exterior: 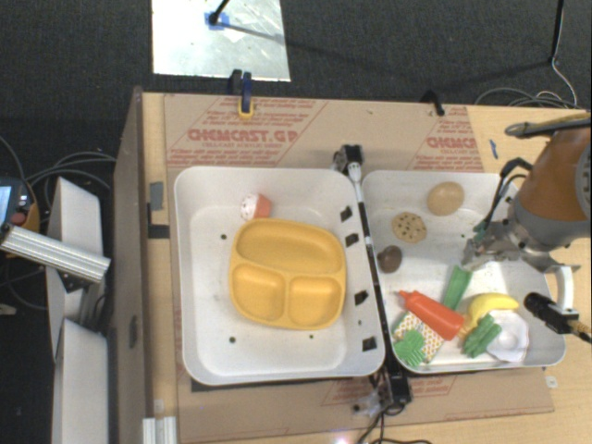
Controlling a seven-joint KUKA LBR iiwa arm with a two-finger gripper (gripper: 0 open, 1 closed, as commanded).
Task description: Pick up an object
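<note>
As the grey arm reaches in from the right of the frame, its gripper [481, 246] hangs over the right bin [421, 192], just above a green toy vegetable [455, 287]; whether the fingers are spread or pressed together cannot be told. The vegetable lies at centre right, long axis running upper right to lower left. A clean grasp likely means closing across that axis, clear of the orange bottle [433, 313] and banana [490, 303].

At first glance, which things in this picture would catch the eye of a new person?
The big yellow divided tray fills the middle of the left bin. In the right bin, a crowd of colourful toy food sits near the front: an orange bottle, a banana and green pieces. The gripper hangs just above them.
</note>
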